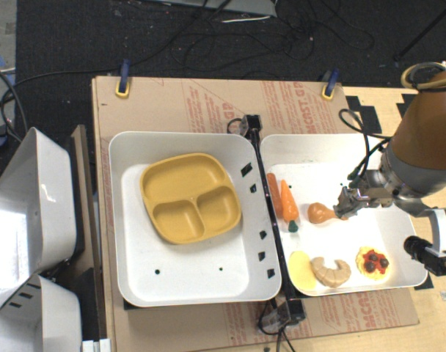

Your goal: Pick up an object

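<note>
Nearest, along the right bin's point(399, 288) front edge, lie a yellow slice point(299, 268), croissant point(331, 272) and tart point(373, 262). Left bin point(135, 270): a tan tray point(190, 196) toward the back, open floor in front. By the divider, a carrot point(287, 201). Mid-bin, a pear point(320, 213) touches the gripper point(345, 204); its grip cannot be told.

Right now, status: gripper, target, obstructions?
Gripper low in right bin, beside small orange-tan piece. Nothing visibly held. Carrot just left; croissant and tart nearer the front edge.
</note>
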Tool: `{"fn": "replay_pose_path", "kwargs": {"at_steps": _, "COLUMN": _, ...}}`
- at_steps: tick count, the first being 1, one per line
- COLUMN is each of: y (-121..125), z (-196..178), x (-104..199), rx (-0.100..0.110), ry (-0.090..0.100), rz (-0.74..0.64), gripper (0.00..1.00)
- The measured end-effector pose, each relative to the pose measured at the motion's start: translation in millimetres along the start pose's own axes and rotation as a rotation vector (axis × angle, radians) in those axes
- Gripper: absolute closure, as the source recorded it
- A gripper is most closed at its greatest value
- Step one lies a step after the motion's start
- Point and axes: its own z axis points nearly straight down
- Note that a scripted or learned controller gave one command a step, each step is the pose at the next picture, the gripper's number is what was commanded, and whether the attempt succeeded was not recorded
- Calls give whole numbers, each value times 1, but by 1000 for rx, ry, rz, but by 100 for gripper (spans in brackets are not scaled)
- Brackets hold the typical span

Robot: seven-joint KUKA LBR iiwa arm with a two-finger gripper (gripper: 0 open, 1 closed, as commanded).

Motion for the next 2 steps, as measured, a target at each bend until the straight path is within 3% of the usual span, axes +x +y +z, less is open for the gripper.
{"fn": "replay_pose_path", "kwargs": {"at_steps": 2, "y": 47, "z": 17, "x": 104, "rx": 5, "ry": 3, "rz": -6, "gripper": 100}}
